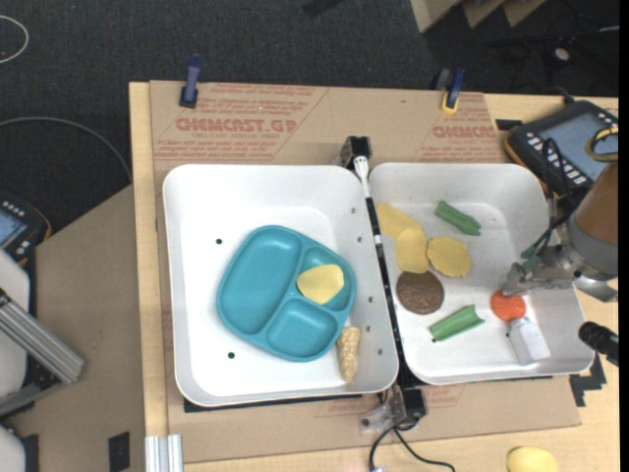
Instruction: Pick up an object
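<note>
Your gripper [516, 285] is hovering low over the right bin [472, 367], just above an orange-red round object [508, 307] lying beside a small white bottle [529, 341]. Whether it is spread or pinching, you cannot tell. Nothing is looking lifted yet; by all appearances the grasp and the raise are remaining.

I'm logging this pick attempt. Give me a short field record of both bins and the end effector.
left bin: blue divided plate carrying a yellow piece; corn cob beside the plate
right bin: three yellow pieces, brown disc, two green pieces, orange object, white bottle
end effector: low at the right bin's right side, just above the orange object
</note>
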`<control>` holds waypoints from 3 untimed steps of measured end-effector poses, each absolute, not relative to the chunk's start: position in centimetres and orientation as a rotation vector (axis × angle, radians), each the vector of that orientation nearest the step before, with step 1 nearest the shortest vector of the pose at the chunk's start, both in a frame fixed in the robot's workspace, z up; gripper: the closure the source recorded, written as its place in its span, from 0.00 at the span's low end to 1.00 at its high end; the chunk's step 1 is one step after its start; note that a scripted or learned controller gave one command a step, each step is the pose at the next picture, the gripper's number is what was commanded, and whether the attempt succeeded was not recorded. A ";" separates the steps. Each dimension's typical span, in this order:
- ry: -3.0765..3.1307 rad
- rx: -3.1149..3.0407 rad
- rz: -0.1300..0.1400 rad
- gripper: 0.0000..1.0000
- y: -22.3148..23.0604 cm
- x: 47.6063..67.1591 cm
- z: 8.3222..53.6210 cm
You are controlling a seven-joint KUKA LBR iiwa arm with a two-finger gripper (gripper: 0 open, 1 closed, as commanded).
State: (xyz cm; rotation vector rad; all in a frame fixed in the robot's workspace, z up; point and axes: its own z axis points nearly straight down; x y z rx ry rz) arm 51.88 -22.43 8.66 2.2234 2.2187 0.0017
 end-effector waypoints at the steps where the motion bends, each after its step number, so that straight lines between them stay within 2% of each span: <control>1: 2.221 2.213 0.004 1.00 -22.3 58.4 8.6; 2: 2.220 2.223 0.003 1.00 -15.0 47.7 8.7; 3: 2.234 2.202 0.016 1.00 -1.6 48.1 19.0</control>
